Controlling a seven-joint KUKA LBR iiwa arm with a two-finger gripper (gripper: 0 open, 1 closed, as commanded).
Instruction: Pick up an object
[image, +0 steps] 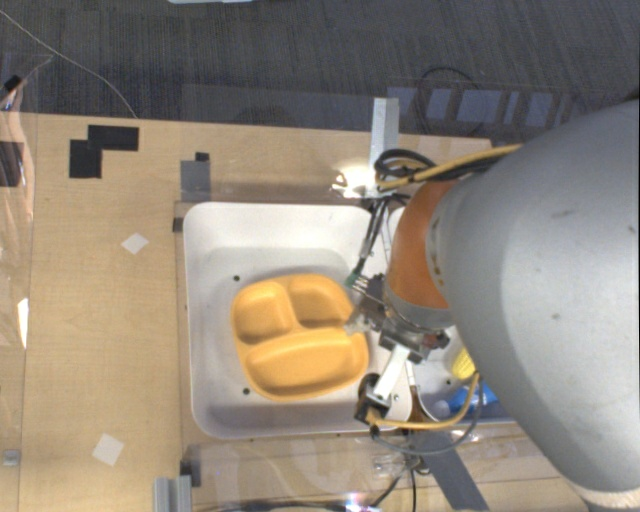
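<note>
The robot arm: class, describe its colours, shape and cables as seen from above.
The arm is a bulky, rounded grey shell. An orange band rings it above the wrist. A yellow cable and thin black cables loop beside that band.

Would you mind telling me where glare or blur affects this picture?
In the camera view, glare burns out a small patch by the top right corner of the left bin; the arm, close to the lens, looks soft and covers much of the right side; the yellow tray is evenly lit and fairly sharp.
</note>
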